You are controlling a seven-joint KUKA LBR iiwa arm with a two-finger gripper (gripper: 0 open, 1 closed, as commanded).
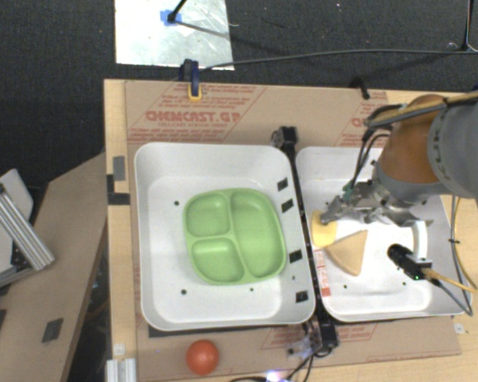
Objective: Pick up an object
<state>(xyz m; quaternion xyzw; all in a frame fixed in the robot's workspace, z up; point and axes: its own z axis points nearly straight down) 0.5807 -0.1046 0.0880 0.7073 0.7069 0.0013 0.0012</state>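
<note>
Here I am, reaching in from 3 o'clock, arm [450, 153] bent low over the right bin [382, 310]. My fingers [339, 210] hang at the bin's 9 o'clock side, just above a pale yellow piece [322, 231] that sits tight against the wall there. Just beside it, toward 4 o'clock and perhaps touching, a tan wedge [351, 255] lies flat on the bin floor.

Are my fingers released or clenched? I cannot tell. The wrist crowds that spot from this angle, and I see nothing plainly between them, so I claim no hold.

Why this pose? My guess is that the yellow piece is the target. Since it hugs the wall, I come at it from the open side, where there's room to work. The risk, I'd say, is that the wall blocks a clean pinch and the wedge alongside gets nudged or dragged.

Over at 9 o'clock, the left bin [155, 213] carries a green divided plate [233, 235], flat in the middle and well apart from me. A red ball [201, 356] rests on the bench [319, 106] at 6 o'clock, outside both bins. By my reckoning the job has barely begun, with nothing lifted yet.
</note>
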